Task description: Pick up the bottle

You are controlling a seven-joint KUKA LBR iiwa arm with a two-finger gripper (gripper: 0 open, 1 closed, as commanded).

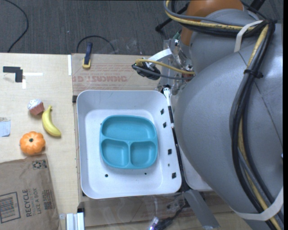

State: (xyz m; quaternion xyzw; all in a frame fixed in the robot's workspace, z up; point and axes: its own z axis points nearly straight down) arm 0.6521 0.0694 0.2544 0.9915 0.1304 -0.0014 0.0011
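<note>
The grey arm [234, 126] fills the right side of the camera view and covers the right bin, with its orange band [209, 8] at the top. Below the band, the wrist and my gripper [173, 67] hang among yellow and black cables over the back corner between the two bins. The left white bin [83, 148] holds a blue divided tray [129, 141]. The arm hides whatever lies in the right bin.
On the bench to the left lie a banana [50, 122], a small orange pumpkin [32, 143] and a cupcake toy [35, 107]. A cardboard sheet [112, 74] lies behind the left bin, with a yellow-and-blue clamp [87, 58] on it.
</note>
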